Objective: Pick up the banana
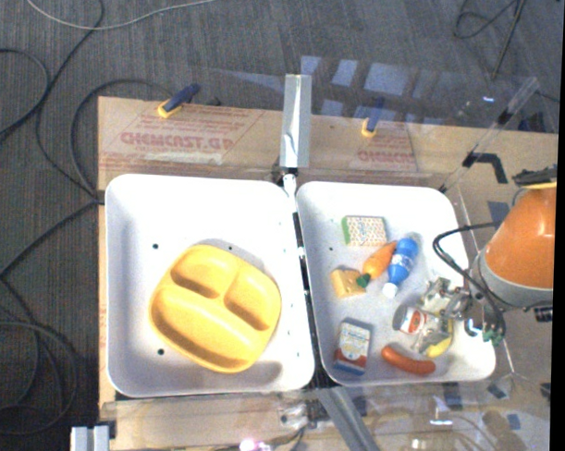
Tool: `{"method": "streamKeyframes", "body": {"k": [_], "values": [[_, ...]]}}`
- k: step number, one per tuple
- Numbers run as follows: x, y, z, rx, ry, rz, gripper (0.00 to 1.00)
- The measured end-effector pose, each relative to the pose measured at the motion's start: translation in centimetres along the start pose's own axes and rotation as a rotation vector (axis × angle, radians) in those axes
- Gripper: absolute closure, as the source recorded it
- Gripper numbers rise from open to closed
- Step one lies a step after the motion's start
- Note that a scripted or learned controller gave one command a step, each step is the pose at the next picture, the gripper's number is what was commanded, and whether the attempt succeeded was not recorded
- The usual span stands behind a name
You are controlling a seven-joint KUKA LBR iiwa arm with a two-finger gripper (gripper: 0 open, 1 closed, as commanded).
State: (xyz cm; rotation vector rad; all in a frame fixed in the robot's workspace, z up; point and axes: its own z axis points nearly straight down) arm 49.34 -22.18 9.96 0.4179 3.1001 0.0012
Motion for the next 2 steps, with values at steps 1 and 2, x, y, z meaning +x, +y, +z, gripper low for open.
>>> {"method": "streamKeyframes", "body": {"k": [1, 2], "values": [[-3.32, 0.93, -10.94, 0.003, 0.011, 0.314, 1.0], [-3.32, 0.94, -10.95, 0.002, 0.011, 0.314, 0.0]]}}
